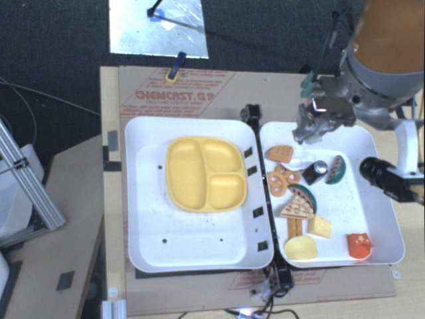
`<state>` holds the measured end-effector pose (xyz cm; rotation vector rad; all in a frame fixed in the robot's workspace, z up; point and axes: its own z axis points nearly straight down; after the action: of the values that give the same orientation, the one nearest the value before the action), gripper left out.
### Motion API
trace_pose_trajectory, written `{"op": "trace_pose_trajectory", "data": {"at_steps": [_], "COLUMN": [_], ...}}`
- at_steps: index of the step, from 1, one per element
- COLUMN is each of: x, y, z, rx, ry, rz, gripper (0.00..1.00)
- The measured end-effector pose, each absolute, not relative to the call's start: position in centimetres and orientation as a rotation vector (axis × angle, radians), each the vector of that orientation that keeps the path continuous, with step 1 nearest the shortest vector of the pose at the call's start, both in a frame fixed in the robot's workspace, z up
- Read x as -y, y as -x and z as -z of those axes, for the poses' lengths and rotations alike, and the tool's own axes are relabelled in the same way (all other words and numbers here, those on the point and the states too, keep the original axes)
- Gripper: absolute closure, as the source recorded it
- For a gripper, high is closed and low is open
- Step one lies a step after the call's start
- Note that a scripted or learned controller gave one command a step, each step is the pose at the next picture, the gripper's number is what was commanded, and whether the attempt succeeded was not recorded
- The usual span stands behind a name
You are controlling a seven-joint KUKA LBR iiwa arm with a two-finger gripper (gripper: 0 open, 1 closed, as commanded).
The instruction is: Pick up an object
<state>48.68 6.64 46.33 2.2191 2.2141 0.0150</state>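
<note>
Gripper (307,133) hung over the far-left corner of the right bin (387,226), low above its rim, and whether it was spread or closed could not be told from the slanted view; nothing showed in its grasp. No one object was fixed by the task, so the nearest toy food mattered most. The waffle piece (279,154) lay just below and slightly left of the gripper, lying flat, with the pretzel (283,179) a little further toward the near side. The dark can (315,172) sat almost directly nearward of the gripper, tipped on its side, with the watermelon slice (337,169) just to its right. The rest sat well apart from the gripper toward the near rim. The yellow divided plate (204,174) sat alone in the left bin (143,198). A short descent nearward looked the likely need.
</note>
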Motion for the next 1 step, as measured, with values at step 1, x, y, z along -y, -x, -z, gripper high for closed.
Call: {"op": "trace_pose_trajectory", "data": {"at_steps": [1], "x": [-13.10], "y": [-48.50], "z": [-30.80], "rx": [-2.236], "ry": [-2.217], "rz": [0.015], "gripper": [1.00]}}
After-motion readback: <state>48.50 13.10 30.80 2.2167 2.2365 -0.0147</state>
